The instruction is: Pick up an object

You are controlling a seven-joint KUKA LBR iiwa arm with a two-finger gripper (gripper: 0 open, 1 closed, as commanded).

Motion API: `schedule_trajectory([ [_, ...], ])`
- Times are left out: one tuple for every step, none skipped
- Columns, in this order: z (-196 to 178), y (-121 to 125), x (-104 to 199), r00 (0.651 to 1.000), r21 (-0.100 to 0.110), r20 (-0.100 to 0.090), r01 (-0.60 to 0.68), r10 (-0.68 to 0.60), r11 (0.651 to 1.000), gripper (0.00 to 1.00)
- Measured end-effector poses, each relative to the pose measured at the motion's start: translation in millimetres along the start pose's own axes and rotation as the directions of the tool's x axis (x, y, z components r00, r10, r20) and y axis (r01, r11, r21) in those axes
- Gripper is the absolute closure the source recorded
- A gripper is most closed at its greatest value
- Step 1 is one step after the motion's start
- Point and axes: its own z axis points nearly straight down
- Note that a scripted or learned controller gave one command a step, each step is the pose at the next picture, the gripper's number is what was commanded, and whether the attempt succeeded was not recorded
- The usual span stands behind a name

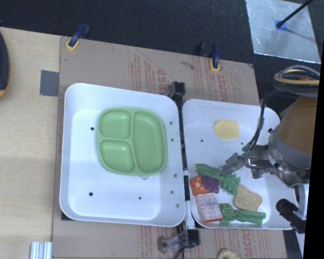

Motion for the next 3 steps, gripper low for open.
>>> schedule_trajectory([
  [112.1, 74.9, -47.7, 1.0, 0.0, 0.004, 0.0, 0.0, 1.0, 0.0],
  [113.8, 174.4, -10.3, 1.0, -0.009, 0.001, 0.005, -0.005, 1.0, 0.0],
  [77.6, 169.7, -82.5, 1.0, -0.006, 0.005, -0.006, 0.006, 1.0, 0.0],
])
